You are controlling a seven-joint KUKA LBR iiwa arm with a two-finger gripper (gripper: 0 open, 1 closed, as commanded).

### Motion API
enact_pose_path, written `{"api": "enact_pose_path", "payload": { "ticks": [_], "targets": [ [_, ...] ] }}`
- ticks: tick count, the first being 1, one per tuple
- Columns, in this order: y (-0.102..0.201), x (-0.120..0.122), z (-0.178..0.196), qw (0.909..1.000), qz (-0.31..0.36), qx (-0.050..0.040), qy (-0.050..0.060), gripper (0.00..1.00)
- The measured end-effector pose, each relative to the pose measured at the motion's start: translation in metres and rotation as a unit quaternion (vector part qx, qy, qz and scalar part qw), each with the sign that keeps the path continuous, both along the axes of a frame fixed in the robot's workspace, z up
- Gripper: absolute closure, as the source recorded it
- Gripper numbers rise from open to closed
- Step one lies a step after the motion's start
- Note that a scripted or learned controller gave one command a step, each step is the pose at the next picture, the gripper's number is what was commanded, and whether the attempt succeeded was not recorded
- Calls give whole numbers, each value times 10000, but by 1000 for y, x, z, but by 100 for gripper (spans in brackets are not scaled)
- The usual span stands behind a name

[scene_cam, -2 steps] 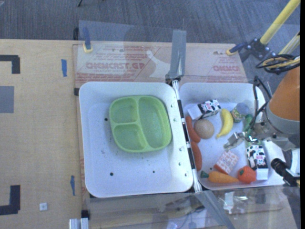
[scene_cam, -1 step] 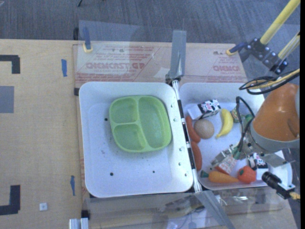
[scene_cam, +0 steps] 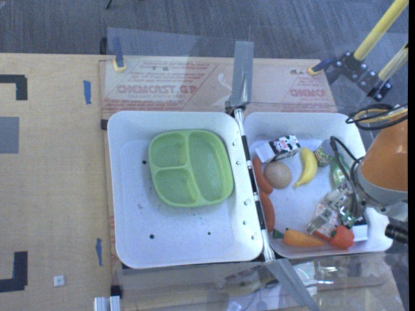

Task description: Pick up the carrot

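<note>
Camera view: end effector low in the right bin, reaching in from the right; spread or closed, cannot tell. Carrot just below and to its left, lying flat near the bin's front wall, apart from the end effector; red tomato-like piece right under it, touching the carrot's end. Banana and brownish egg-shaped item farther up-left. Risks: closing on the red piece instead; nudging the carrot against the wall; slipping off its rounded, tapered body.
</note>
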State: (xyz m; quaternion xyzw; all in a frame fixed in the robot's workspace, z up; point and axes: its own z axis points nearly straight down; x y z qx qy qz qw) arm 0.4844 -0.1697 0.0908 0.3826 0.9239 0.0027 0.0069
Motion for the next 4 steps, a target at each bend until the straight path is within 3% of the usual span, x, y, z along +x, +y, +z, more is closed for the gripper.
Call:
{"api": "enact_pose_path", "payload": {
  "ticks": [4],
  "targets": [
    [0,0,0,10000,1,0,1,0]
  ]
}}
